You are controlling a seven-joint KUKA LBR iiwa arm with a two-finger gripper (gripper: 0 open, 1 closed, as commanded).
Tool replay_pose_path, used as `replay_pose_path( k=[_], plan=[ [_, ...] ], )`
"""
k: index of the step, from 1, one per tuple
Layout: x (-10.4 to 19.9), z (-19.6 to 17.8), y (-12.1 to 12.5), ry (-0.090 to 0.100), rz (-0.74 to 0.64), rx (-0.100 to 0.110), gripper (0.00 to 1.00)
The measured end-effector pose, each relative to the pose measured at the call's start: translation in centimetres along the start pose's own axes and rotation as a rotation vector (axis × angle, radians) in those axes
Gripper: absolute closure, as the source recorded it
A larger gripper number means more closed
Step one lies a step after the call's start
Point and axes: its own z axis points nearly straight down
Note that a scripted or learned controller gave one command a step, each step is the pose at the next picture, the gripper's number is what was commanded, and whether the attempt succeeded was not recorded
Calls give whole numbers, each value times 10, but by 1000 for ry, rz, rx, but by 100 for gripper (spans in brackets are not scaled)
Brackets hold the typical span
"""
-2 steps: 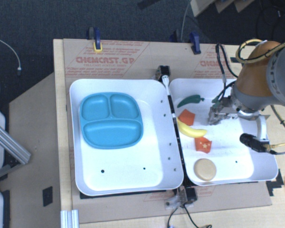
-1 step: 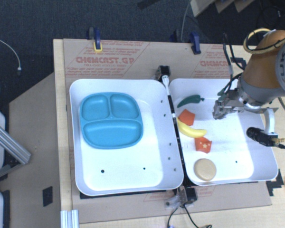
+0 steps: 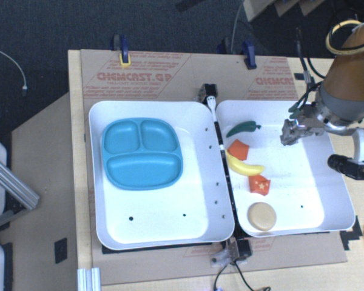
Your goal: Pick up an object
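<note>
In the right bin lie a green pepper, an orange-red block, a yellow banana, a red piece and a tan round bun. My gripper hangs over the bin's upper right part, to the right of the green pepper and apart from every item. Nothing shows between its fingers.
The left bin holds a blue divided plate. A black divider strip runs between the bins. Blue clamps stand at the board's far edge. Cables hang near the arm at the right.
</note>
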Motion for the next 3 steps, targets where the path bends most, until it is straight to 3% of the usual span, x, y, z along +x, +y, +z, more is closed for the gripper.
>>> replay_pose_path(
  k=[1, 3],
  plan=[
    [-1, -42, 2, -1, 0, -2, 100],
    [109, -43, -3, 4, -4, 4, 100]
  ],
)
